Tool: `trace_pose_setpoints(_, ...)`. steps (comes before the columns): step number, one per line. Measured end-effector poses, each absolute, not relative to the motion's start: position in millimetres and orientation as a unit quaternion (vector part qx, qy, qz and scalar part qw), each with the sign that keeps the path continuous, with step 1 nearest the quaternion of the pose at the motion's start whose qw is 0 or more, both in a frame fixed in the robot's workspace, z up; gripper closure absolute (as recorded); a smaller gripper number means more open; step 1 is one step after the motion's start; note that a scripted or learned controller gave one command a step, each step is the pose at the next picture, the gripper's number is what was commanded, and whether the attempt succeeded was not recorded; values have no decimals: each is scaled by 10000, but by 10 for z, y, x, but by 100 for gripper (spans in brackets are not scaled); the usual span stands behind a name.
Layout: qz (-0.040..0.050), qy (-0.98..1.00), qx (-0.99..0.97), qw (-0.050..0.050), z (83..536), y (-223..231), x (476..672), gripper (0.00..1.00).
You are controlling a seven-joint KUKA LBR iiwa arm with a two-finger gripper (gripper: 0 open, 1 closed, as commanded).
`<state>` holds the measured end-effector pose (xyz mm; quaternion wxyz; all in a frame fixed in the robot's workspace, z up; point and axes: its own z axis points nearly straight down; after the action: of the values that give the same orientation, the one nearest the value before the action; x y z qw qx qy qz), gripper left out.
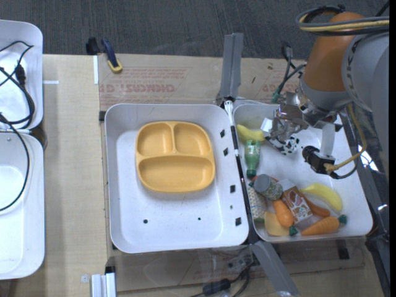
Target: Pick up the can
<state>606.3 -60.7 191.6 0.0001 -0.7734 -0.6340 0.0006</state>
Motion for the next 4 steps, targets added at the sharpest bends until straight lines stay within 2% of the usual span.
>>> trace_pose_setpoints(1, 12, -6338, -7735, 3, 1910, -612, 6060, 0)
trace_pose_setpoints(2, 14, -6365, -7713, 8, 910, -1534, 5591, 0)
trace_pose_setpoints(3, 12, -6106, -7919, 2, 914, -1539, 6273, 0)
trace_pose_setpoints(4, 19, -6114, -7913, -4, 1007, -1542, 6274, 100)
